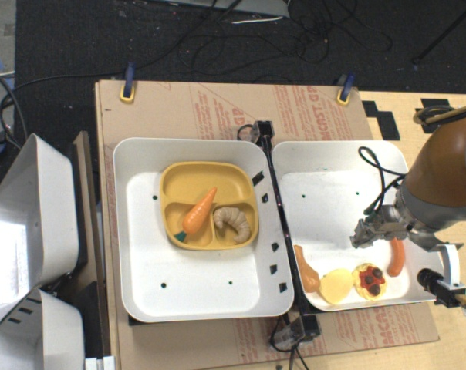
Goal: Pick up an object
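Your arm comes in from the right over the right bin [325, 164], and its gripper [369, 232] hangs low above the near half of that bin. From this slanted view the wrist covers the fingers, so you cannot tell whether the hand is clenched or released, and nothing can be seen held in it.

The likely targets lie in the near right corner of that bin, probably because loose items slide and collect against the near wall. An orange sausage-shaped piece [396, 257] lies just right of the gripper, near it but apparently not touching. Nearer still sit a small tart with red and dark fruit [370, 280], a pale yellow disc [335, 285] beside it on the left, and an orange drumstick-like piece [305, 268] against the bin's left wall.

In the left bin [140, 230] a yellow divided plate [207, 177] holds a carrot [199, 211] in one compartment and a pale curled shrimp [233, 222] in the next; these are well apart from the gripper and seem out of play.

You would judge this as the approach stage: no object lifted yet. The pieces crowd together, so a descent may nudge a neighbour or close on the wall.
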Robot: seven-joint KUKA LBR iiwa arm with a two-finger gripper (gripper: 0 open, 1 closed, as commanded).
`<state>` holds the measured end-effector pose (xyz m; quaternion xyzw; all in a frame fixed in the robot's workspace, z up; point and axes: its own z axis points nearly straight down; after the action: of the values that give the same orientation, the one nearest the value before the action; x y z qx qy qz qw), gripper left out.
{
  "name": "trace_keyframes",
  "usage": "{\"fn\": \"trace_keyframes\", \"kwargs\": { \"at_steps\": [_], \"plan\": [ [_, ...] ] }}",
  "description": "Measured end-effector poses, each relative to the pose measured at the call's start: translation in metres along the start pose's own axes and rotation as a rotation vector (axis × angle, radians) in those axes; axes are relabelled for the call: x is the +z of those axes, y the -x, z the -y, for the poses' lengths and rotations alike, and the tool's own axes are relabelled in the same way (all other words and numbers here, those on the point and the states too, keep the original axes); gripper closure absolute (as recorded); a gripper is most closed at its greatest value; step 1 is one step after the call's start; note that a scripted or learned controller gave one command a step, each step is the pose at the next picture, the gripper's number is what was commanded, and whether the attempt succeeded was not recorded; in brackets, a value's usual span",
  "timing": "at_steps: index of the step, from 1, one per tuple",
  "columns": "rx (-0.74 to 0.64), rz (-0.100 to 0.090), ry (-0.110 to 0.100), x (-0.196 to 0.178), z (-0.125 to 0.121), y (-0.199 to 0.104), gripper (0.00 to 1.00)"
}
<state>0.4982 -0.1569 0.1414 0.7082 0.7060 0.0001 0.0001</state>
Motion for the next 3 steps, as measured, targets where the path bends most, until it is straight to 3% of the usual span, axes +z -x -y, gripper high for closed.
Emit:
{"fn": "trace_keyframes", "kwargs": {
  "at_steps": [2,3],
  "plan": [
    [-0.008,0.002,0.006,-0.108,-0.016,-0.009,1.0],
    [-0.006,0.001,0.002,-0.119,-0.017,-0.009,1.0]
  ]
}}
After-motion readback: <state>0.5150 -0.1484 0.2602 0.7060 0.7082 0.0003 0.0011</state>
